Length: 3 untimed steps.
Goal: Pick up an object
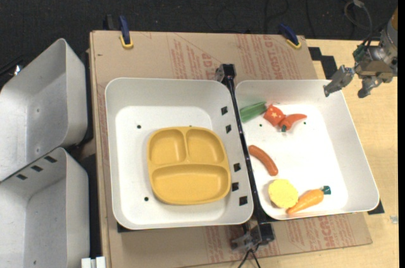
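Left white bin (pixel 120 153): yellow divided plate (pixel 188 165), lying flat. Brown surface (pixel 183 55) beneath both bins, two yellow-and-blue clamps (pixel 125 34) at its far edge. Two spare white bins (pixel 38 109) stacked at far left. Cables (pixel 278 1) on dark floor.

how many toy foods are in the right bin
6, all in the right bin: green pepper, red pepper and chili at the back, sausage mid-left, yellow round piece and carrot at the front.
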Tool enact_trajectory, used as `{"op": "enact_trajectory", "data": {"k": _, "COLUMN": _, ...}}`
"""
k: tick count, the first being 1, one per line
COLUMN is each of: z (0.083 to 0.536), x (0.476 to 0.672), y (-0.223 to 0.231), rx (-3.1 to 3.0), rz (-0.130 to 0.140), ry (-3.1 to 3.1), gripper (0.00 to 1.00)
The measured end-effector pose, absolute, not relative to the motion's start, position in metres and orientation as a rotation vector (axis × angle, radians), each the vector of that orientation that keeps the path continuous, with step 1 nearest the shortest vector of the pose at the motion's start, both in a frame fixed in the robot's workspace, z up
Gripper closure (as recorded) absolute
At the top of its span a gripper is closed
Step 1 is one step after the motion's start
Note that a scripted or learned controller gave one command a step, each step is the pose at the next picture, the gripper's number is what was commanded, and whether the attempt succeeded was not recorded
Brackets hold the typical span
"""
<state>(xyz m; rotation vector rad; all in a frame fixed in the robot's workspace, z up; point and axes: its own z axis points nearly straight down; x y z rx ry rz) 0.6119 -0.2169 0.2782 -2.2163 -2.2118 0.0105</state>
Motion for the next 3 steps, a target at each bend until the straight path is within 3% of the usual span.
{"op": "enact_trajectory", "data": {"k": 1, "z": 0.285, "x": 0.614, "y": -0.216, "rx": -2.221, "rz": 0.001, "ry": -2.223, "gripper": 0.00}}
{"op": "enact_trajectory", "data": {"k": 3, "z": 0.197, "x": 0.617, "y": -0.212, "rx": -2.218, "rz": 0.004, "ry": -2.218, "gripper": 0.00}}
